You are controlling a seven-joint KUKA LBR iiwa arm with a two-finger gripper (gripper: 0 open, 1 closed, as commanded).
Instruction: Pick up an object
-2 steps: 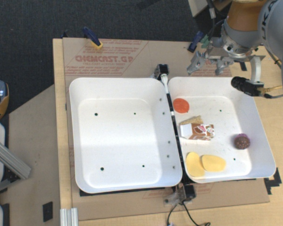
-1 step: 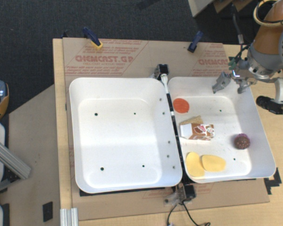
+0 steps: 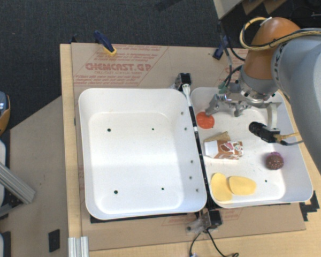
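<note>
Orange-red round disc (image 3: 205, 121) sits in the view-right white bin (image 3: 295, 182) near its dividing wall, just beside and down-left of the grey two-finger gripper (image 3: 224, 109), whose jaws stand spread, nothing between; round, no long axis.

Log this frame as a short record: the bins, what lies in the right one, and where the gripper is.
bins: left bin and right bin, white, side by side
gripper: over the far end of the right bin
right bin contents: orange disc; brown and white packet; pale yellow piece touching a yellow oval piece; dark red ball
nearest to gripper: orange disc, just to its left in the camera view
</note>
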